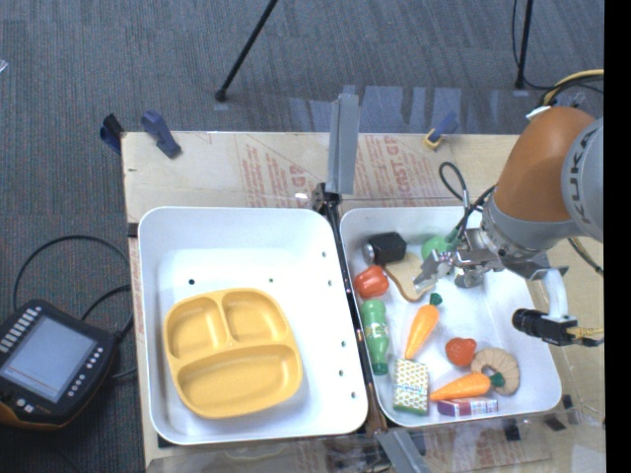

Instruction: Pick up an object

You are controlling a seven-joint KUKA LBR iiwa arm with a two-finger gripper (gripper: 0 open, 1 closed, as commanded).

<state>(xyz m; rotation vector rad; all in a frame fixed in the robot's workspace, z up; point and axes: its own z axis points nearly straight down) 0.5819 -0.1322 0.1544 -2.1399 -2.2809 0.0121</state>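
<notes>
Grey arm with orange band reaches in from right, low over right white bin [545, 382]. Two-finger gripper [442, 264] spread, nothing between fingers. Orange plastic carrot with green top [422, 328] lies just below it on bin floor, tilted, untouched.

Orange toy carrot [422, 330] with green top, lying slantwise mid right bin [544, 387], beside green bottle [375, 335].
</notes>
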